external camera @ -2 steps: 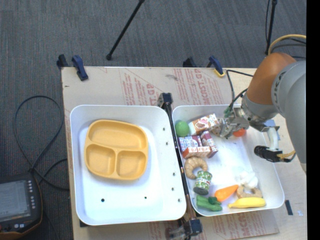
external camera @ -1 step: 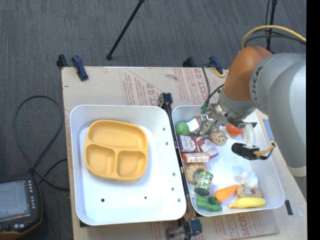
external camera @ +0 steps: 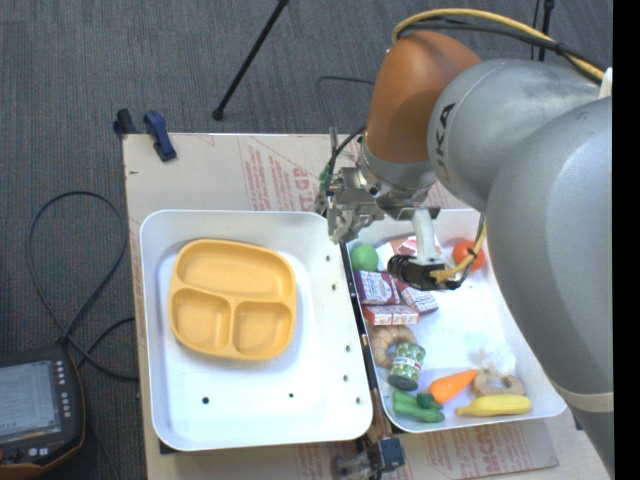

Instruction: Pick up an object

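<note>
Jaws low over inner edge of right bin, just beside green ball; spread or pressed together, cannot tell. Lying in same bin: red packets, small can, carrot, banana. Yellow plate in left bin.

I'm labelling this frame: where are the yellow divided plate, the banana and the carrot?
yellow divided plate (external camera: 232,268): camera view, floor of its large compartment.
banana (external camera: 495,405): camera view, middle of its length.
carrot (external camera: 455,383): camera view, middle of its orange body.

Robot lab: teach pendant, tripod leg, clamp, carpeted floor.
</note>
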Available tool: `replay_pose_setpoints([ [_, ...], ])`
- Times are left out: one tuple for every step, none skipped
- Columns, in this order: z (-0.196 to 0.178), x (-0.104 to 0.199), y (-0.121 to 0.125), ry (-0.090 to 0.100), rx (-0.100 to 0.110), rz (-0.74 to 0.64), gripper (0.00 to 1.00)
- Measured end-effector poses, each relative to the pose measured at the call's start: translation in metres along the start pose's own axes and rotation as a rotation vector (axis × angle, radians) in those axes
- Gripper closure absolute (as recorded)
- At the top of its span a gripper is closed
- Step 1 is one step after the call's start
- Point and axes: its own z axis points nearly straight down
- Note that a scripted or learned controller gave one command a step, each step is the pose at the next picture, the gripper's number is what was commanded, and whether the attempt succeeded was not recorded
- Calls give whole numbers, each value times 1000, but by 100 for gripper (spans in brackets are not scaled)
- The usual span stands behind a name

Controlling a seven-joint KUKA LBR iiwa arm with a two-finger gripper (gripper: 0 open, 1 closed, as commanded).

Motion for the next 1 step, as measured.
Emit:
replay_pose_setpoints([
  [-49, 7, -50, -1, 1, 1, 100],
])
